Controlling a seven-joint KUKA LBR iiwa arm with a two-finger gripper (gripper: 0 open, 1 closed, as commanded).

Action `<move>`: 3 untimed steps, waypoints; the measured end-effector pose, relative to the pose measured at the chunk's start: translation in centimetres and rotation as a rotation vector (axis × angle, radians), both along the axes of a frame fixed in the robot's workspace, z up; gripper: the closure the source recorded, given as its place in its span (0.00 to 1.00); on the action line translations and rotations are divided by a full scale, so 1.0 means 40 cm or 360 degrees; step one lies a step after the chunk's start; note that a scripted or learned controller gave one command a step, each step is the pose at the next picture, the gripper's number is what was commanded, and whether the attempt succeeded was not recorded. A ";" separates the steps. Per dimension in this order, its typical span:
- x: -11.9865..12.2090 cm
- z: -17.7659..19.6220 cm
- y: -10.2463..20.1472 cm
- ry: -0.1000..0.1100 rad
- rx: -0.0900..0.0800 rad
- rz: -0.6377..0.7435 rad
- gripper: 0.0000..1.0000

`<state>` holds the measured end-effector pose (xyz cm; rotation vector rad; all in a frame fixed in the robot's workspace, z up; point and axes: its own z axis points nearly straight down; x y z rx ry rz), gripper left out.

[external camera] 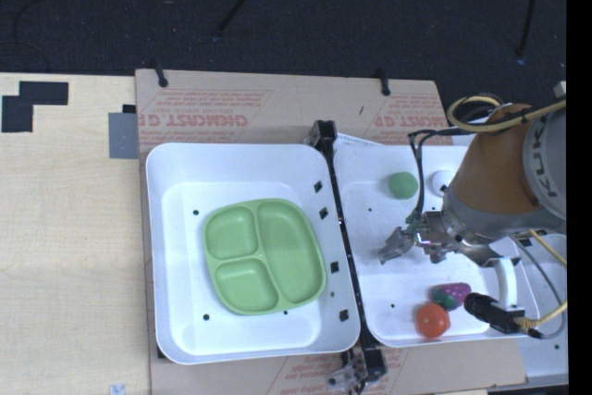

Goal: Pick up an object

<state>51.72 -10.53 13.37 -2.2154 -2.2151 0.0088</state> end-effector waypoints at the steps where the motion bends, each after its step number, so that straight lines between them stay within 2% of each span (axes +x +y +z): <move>1: -0.001 -0.121 0.003 -0.0010 -0.0002 0.0000 0.00; 2: 0.001 -0.088 -0.001 -0.0013 -0.0001 -0.0010 1.00; 3: -0.018 0.041 0.014 -0.0017 -0.0003 0.0001 1.00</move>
